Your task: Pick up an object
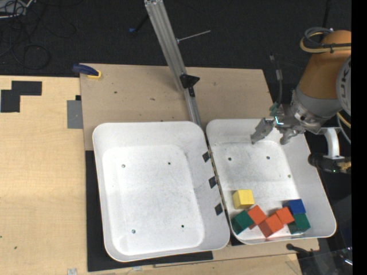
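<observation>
Several small blocks lie bunched at the near end of the right bin (pixel 269 165): a yellow block (pixel 243 197), a green block (pixel 242 220), two orange blocks (pixel 257 214) (pixel 277 220), a blue block (pixel 296 207) and a dark green block (pixel 299 224). My gripper (pixel 273 134) hangs over the far end of the same bin, well away from the blocks. Its two fingers are spread apart and open, with nothing between them.
The left bin (pixel 152 188) sits beside the right one, with black clips along the shared edge. A slanted aluminium rail (pixel 170 47) rises from behind the bins. A blue-and-yellow clamp (pixel 87 70) rests at the bench's far left corner.
</observation>
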Available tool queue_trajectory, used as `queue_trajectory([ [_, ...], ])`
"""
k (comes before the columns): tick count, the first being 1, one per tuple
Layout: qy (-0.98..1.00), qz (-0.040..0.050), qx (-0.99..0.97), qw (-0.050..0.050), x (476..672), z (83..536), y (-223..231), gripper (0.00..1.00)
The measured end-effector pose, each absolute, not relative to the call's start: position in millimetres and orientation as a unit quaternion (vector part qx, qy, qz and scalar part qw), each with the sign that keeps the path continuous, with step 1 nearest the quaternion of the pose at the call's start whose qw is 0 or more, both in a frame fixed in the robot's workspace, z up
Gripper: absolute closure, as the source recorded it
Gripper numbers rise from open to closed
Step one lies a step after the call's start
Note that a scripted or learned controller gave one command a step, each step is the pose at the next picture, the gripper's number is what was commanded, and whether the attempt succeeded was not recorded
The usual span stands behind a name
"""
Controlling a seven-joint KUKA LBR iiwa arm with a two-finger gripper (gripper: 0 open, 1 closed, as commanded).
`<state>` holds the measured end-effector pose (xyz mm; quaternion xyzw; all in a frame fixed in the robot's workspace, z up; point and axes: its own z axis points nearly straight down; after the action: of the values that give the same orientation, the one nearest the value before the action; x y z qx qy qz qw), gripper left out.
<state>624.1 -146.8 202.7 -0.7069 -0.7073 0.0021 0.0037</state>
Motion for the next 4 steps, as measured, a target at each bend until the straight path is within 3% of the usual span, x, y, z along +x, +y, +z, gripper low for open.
queue_trajectory([
  [1, -0.708, 0.001, -0.706, 0.002, 625.1, 206, -147, 0.0],
  [3, -0.707, 0.0026, -0.707, 0.004, 626.8, 95, -154, 0.0],
  [4, -0.706, 0.001, -0.708, 0.002, 628.3, 109, -155, 1.0],
])
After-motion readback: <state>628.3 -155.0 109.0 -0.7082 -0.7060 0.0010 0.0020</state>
